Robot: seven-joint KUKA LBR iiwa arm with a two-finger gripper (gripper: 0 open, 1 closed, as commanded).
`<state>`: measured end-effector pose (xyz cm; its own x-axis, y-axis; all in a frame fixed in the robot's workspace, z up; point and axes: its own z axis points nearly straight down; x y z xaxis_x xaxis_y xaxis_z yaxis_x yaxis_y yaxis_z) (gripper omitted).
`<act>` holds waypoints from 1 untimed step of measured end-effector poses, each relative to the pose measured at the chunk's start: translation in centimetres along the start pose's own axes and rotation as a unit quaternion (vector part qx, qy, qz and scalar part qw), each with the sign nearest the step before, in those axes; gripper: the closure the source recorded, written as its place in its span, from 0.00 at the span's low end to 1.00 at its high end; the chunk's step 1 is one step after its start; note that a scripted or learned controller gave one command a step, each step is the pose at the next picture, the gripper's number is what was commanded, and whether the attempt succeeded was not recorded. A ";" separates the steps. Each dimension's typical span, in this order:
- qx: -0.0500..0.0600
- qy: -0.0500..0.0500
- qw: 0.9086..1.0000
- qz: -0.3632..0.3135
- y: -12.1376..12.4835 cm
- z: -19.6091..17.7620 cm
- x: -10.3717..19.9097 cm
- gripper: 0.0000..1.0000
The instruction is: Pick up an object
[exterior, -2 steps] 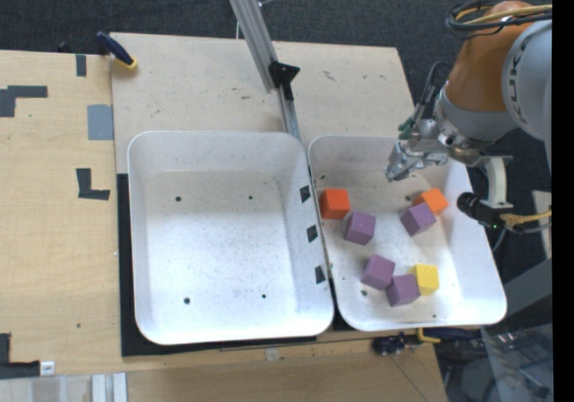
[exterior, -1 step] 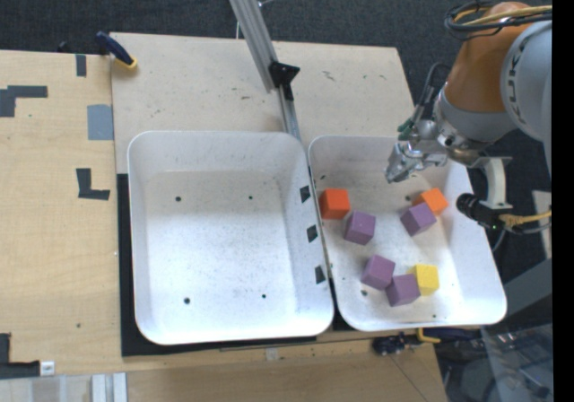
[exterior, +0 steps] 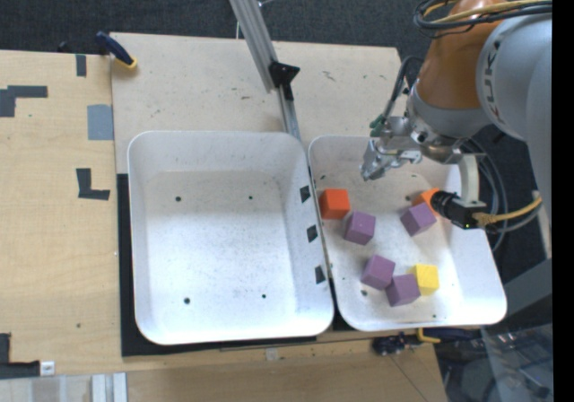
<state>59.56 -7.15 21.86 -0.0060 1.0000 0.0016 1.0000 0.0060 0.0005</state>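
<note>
The grey two-finger gripper [exterior: 377,167] hangs over the right white bin [exterior: 484,297], its open/closed state not discernible. The small orange cube [exterior: 334,204] lies just beside it, lower-left, untouched.

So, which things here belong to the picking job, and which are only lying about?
Job:
two-finger gripper
right white bin
orange cube
four purple cubes, e.g.
yellow cube

Lying about:
left white bin
blue and yellow clamp
grey tape patch
</note>
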 end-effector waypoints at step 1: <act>0.001 0.001 1.000 -0.001 -0.2 -0.1 6.5 1.00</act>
<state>59.28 -0.64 21.98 -0.0082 1.0000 0.0026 1.0000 0.0082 -0.0015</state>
